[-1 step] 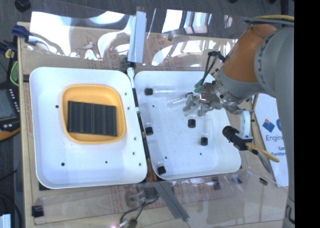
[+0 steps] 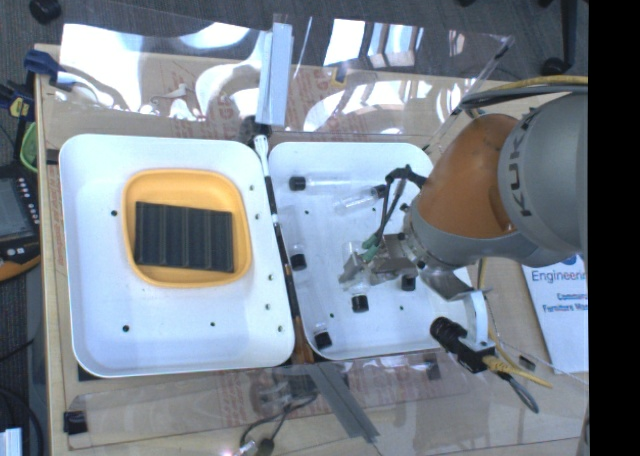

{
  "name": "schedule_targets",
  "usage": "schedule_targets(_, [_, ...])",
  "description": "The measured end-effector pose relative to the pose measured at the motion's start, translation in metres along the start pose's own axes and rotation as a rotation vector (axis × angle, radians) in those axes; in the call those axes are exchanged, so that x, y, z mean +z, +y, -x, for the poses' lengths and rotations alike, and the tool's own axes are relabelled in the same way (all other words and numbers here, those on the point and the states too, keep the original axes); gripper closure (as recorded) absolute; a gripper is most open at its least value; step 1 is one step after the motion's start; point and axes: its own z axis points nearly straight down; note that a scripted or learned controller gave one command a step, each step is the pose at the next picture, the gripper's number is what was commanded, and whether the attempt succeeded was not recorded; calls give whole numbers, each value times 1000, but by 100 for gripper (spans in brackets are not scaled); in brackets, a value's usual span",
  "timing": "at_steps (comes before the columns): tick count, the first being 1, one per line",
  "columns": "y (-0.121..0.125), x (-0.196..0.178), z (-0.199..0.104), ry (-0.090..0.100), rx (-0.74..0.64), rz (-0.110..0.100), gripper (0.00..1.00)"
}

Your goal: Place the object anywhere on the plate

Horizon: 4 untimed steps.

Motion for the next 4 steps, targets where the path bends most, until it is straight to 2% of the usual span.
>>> schedule_targets(1, [5,-47,-97,-2,-86,3,100])
schedule_targets(2, [102,-11,-99,-3,-234,1,100])
schedule_targets(3, [102,-11,-99,-3,-234,1,0])
schedule_targets(4, [102,-21,-100,-3,-239,0,100])
